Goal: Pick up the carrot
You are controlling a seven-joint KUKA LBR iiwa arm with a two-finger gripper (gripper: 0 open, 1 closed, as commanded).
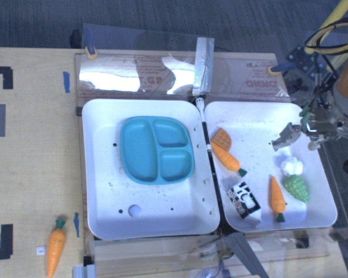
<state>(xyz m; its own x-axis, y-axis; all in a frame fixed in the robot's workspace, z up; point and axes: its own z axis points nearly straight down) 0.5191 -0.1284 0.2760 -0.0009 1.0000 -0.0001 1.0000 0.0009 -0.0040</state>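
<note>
Gripper point(295, 136) hovers over right bin point(260, 112), near its right edge; fingers spread open, nothing between them. Carrot point(277, 197) lies below it toward the bin's front edge, well apart, green end frontward, beside green-and-white toy point(294, 181). Second carrot point(227, 157) lies near the bin's left edge.

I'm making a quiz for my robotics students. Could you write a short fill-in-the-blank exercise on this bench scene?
1. The blue divided plate lies in the ____ bin.
2. Outside both bins, a carrot lies on the ____.
3. In the right bin, the number of carrots is ____.
4. The gripper hangs above the ____ bin.

Missing words: left; bench; two; right
</note>
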